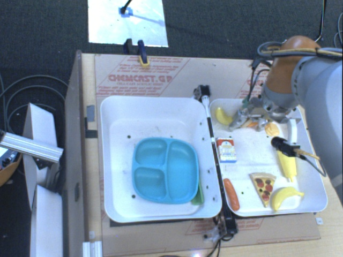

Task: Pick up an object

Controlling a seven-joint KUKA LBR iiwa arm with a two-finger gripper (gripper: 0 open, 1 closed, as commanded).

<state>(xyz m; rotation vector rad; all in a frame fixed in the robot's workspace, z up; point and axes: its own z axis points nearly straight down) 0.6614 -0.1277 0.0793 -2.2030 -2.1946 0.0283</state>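
Arm: the grey arm reaches in from 3 o'clock, wrist bent down over the far part of the right bin [316,189].
Gripper [252,118]: low at about 12 o'clock of that bin; if it is wide or narrow I cannot tell, and nothing is seen held.
Nearest things: a small yellow piece [222,115] just at its 9 o'clock and an orange-yellow piece [271,128] at its 4 o'clock; probably one of them is the target.
Other candidates: carton [227,149] in the middle, corn cob [288,164], pizza slice [263,187], banana [284,197], sausage [231,193] near 6 o'clock.
Left bin [115,116]: holds a blue divided plate [165,170], well apart from the arm.
Judgement: the pick is not yet done.
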